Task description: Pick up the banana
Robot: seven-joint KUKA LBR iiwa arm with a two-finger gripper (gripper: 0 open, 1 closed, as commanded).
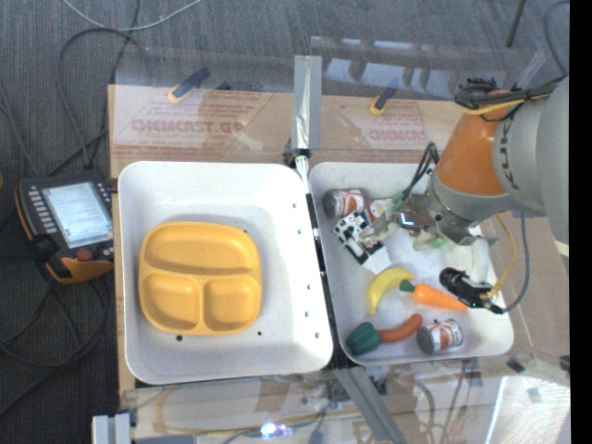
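The banana [388, 286] lies in the right bin [499, 340], near its middle, curved and bright yellow, with nothing gripping it. Its right end touches or nearly touches the green top of a carrot [435, 296] that points toward the bin's right side. Below it sit a red chili pepper [400, 329] and a dark green vegetable [363, 339] at the pepper's left end, and just right of the pepper a small can [441, 336] lies on its side. Above the banana are a second can [344, 202] and a black-and-white patterned object [353, 231]. The gripper [400, 222] hangs over the upper part of this bin, above the banana and apart from it; whether it is released or clenched cannot be told, as the wrist hides it. The grey arm [518, 155] with its orange band enters from the right. The left bin [277, 192] holds a yellow divided tray [199, 276]. A handheld control screen [65, 215] lies on the floor left of the bench.
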